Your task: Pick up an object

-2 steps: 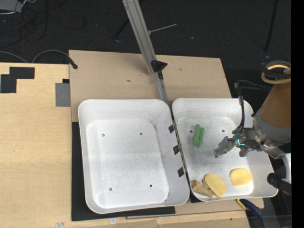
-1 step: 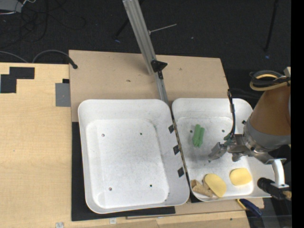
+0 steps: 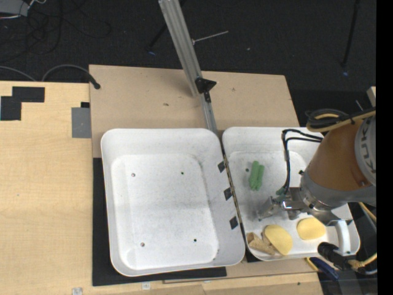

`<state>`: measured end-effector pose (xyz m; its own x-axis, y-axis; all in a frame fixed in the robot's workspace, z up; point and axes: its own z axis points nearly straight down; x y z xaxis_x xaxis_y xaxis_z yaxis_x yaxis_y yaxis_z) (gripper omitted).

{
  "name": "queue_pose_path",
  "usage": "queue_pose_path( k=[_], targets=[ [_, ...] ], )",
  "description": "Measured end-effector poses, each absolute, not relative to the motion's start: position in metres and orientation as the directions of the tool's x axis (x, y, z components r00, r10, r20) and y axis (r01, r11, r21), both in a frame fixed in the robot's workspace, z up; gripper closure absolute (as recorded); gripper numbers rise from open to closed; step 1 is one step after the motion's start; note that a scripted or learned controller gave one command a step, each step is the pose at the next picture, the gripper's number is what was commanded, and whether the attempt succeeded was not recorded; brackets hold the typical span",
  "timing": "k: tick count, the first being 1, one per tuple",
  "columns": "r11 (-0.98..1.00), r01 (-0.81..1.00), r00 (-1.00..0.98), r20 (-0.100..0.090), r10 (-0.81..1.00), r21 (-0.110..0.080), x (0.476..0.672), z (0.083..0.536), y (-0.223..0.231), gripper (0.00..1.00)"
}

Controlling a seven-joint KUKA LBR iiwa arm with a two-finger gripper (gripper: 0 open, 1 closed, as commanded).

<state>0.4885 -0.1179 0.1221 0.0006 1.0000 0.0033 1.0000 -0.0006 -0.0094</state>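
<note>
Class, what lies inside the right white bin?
Inside the right white bin: a green ridged piece, two yellow rounded lumps, a tan scrap. The arm covers its right part.

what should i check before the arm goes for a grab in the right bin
1. Objects within reach: ok. The green object, two yellow objects and a tan piece lie in the right bin.
2. Gripper over the bin: ok, low over the floor between the green object and the yellow ones.
3. Finger opening: cannot tell, too small and blurred.
4. Anything held already: cannot tell; nothing visibly sits between the fingers.
5. Target spacing: not ok for the left yellow object, which touches the tan piece; the green object lies apart.
6. Cable clearance: cannot tell, it hangs over the bin beside the wrist.
</note>
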Motion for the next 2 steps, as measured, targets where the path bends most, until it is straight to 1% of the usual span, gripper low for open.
queue_pose_path(
  k=[1,2],
  targets=[
    [-0.001,1.000,0.001,0.001,1.000,-0.002,0.489,0.092,-0.118,0.00],
    [-0.009,1.000,0.009,0.003,1.000,-0.002,0.489,0.103,-0.119,1.00]
  ],
)
